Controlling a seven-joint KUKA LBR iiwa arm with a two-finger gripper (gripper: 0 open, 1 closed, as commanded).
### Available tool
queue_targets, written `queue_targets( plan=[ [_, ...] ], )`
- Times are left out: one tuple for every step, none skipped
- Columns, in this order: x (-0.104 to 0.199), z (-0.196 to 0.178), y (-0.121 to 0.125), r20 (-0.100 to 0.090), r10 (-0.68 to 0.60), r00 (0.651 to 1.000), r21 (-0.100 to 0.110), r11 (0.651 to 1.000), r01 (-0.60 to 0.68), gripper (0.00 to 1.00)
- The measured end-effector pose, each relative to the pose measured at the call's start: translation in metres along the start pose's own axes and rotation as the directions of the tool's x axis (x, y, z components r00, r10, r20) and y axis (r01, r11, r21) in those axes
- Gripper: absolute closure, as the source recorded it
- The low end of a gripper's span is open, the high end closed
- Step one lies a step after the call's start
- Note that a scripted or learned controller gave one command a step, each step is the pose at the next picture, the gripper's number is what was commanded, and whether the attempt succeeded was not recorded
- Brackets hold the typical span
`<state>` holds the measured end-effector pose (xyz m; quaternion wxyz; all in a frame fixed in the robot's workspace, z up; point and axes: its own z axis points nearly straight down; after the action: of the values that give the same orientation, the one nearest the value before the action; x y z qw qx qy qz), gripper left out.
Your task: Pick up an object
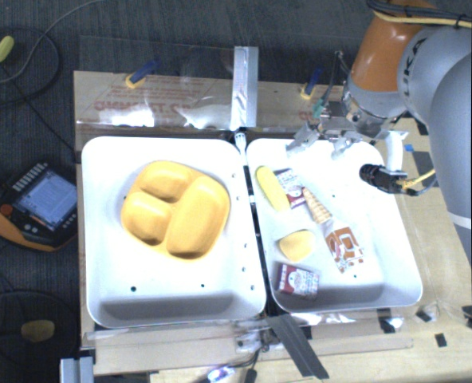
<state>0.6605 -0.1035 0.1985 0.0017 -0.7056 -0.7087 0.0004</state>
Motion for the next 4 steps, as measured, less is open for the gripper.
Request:
queue_targets(
  plan=[
    [0.046, 0.015, 0.008, 0.004, -0.216, 0.976, 0.000, 0.976, 0.216, 0.00],
    [0.053, 0.015, -0.008, 0.006, -0.250, 0.968, 0.000, 0.968, 0.250, 0.00],
    [-0.010, 0.070, -0.015, 0.004, -0.351, 0.937, 0.000, 0.937, 0.351, 0.00],
    [-0.013, 0.094, -0.008, 0.021, -0.310, 0.951, -0.030, 0.950, 0.310, 0.00]
  ],
)
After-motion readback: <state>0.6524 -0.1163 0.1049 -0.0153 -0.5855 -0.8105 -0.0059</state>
